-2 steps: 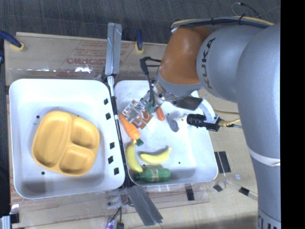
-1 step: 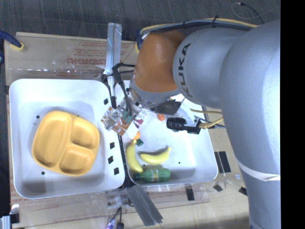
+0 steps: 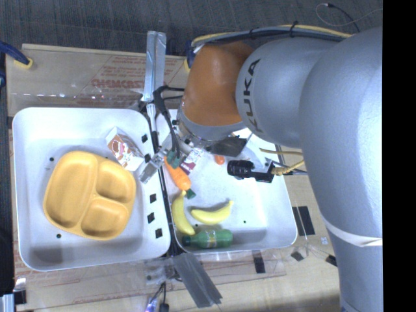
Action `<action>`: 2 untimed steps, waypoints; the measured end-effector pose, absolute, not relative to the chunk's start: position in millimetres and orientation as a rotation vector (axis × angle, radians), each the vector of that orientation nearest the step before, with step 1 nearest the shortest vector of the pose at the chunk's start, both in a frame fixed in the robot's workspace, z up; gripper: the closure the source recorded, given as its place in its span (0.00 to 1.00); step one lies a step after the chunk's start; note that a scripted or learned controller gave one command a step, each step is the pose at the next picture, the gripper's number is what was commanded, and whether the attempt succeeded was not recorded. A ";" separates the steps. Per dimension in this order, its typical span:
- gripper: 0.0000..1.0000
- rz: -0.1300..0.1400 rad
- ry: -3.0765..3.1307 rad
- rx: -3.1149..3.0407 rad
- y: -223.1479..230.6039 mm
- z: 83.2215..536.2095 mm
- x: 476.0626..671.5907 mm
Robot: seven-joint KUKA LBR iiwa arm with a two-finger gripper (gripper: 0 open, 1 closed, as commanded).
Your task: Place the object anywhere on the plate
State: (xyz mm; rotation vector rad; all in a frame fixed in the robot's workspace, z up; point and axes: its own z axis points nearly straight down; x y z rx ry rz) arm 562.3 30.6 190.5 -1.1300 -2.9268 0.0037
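A yellow plate (image 3: 88,197) with three compartments lies in the left bin (image 3: 29,148). A small red-and-white carton (image 3: 121,148) rests just off the plate's upper right corner, on the bin floor. My gripper (image 3: 153,164) hangs low over the divider between the two bins, right of the carton and just left of an orange carrot (image 3: 179,176). The bulky grey wrist with its orange band (image 3: 214,86) covers the upper part of the right bin (image 3: 273,207). I see nothing lying on the plate.
In the right bin lie two yellow bananas (image 3: 182,216) (image 3: 212,212), a green bottle (image 3: 208,239) at the front wall, and a small orange piece (image 3: 220,160) near the wrist. Black cabling (image 3: 250,169) trails off the arm.
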 end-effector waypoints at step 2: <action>1.00 0.002 -3.093 -0.528 57.3 190.7 527.0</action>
